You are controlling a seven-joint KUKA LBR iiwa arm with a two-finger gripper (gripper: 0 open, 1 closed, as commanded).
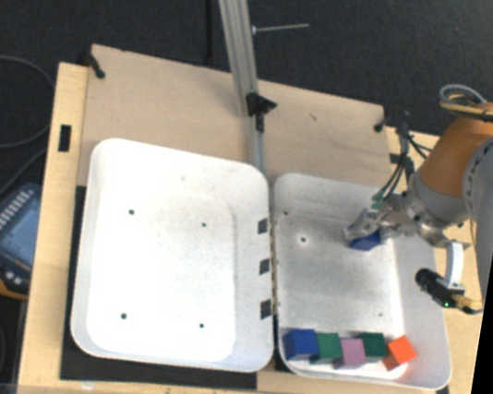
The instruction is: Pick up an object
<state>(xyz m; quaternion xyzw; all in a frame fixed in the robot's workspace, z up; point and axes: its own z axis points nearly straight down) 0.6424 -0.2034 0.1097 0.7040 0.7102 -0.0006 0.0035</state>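
Note:
My gripper (364, 234) hangs over the back part of the right bin (337, 272), reaching in from the right. A small blue block (367, 242) shows at its tips, between the silvery fingers (358, 227), which are shut on it. Along the front wall of the same bin lies a row of blocks: a blue one (301, 343), a green one (328, 347), a pink-purple one (352, 349), a dark green one (374, 346) and an orange one (400, 351).
The left bin (171, 254) sits beside the right one, with a dividing rim (266, 260) between them. A slanted metal rail (243, 50) rises behind the bins. The arm's grey body and orange band (460, 152) take up the right side.

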